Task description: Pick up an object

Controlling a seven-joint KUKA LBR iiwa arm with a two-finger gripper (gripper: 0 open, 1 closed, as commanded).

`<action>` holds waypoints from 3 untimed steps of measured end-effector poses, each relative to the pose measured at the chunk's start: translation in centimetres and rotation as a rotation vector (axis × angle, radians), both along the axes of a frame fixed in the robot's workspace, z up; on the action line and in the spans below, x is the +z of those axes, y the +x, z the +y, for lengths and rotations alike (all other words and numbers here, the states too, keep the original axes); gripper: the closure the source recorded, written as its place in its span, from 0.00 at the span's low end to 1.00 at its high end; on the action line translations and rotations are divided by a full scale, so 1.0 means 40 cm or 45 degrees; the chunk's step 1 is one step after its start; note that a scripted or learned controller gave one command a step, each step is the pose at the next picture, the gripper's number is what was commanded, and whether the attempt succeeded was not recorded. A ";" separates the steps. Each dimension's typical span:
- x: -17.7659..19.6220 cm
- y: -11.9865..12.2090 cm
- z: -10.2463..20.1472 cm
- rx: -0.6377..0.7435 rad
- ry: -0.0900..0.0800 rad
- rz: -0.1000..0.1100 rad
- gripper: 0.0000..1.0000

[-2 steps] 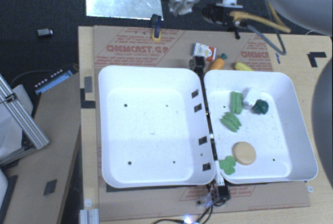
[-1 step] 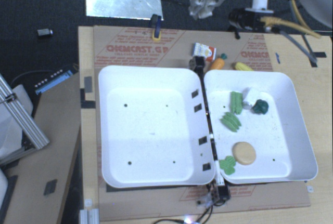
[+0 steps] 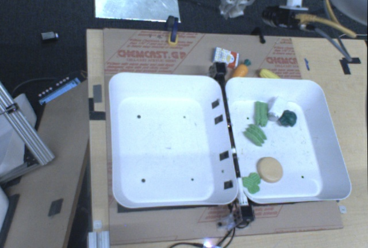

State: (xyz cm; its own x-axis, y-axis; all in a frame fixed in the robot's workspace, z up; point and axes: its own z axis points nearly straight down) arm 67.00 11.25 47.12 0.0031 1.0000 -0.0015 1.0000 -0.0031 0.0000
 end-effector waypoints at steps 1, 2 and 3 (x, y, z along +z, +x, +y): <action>0.015 -0.003 -0.102 0.001 0.001 -0.003 1.00; -0.178 -0.006 0.145 0.018 0.004 0.005 1.00; -0.211 -0.361 0.319 0.024 0.005 0.008 1.00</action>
